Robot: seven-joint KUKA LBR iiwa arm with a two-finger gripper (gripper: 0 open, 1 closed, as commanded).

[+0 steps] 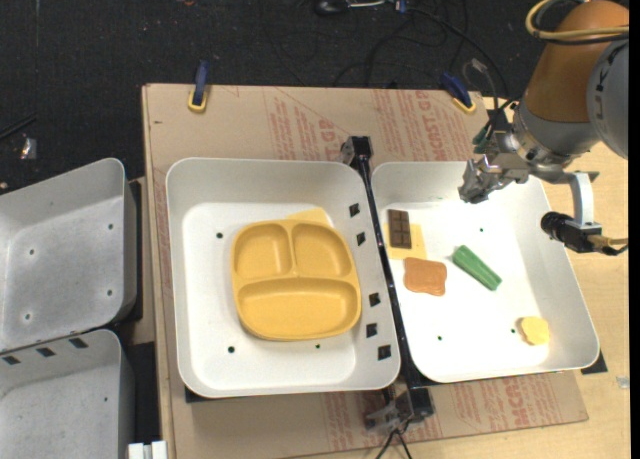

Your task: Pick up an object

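Yellow tray (296, 282): left bin, far left of claw.
Brown block (399, 230): left, below.
Orange piece (425, 276): lower left.
Claw (478, 190): over right bin's (575, 287) top edge; opening can't be made out.
Green block (476, 267): directly below.
Yellow piece (534, 330): lower right.

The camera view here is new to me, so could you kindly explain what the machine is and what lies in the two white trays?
It is one photo from a fixed camera above a bench, looking down at a slant. The grey arm with the orange band is a robot reaching in from the right; its gripper hangs over the far edge of the right bin. That bin holds a green block, an orange piece, a brown bar lying on a yellow card, and a small yellow piece. The left bin holds a yellow divided plate. I see nothing held.
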